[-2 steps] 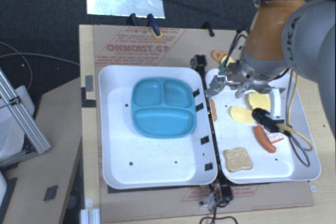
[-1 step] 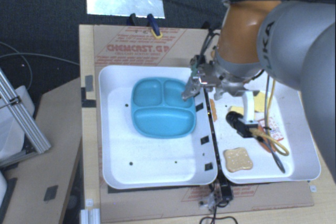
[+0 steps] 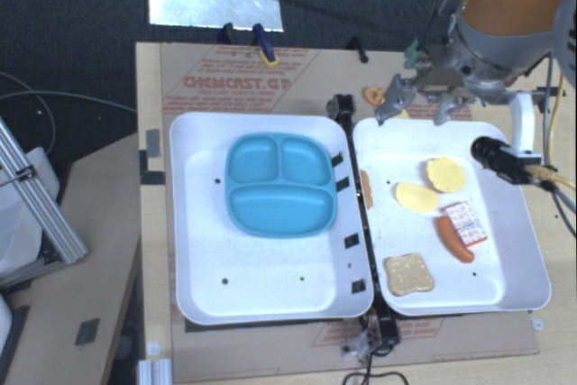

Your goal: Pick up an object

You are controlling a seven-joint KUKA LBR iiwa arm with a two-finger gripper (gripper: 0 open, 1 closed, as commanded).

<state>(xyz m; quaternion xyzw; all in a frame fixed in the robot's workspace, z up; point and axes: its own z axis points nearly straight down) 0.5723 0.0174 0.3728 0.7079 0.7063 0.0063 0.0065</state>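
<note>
The right bin (image 3: 514,284) holds several toy foods. A round yellow piece (image 3: 445,175) and a flat yellow piece (image 3: 416,197) lie near its middle. Beside them are a red-and-white packet (image 3: 464,223), an orange-red sausage (image 3: 453,241) and a slice of toast (image 3: 408,274) toward the front. My gripper (image 3: 416,111) hangs above the bin's far edge, well above the foods. Its two fingers (image 3: 389,109) are spread open with nothing between them.
The left bin (image 3: 203,284) holds a blue divided plate (image 3: 278,185). A black camera unit (image 3: 499,158) on a white bracket sticks out beside the wrist over the right bin. A blue-and-yellow clamp (image 3: 264,47) sits on the cardboard behind the bins.
</note>
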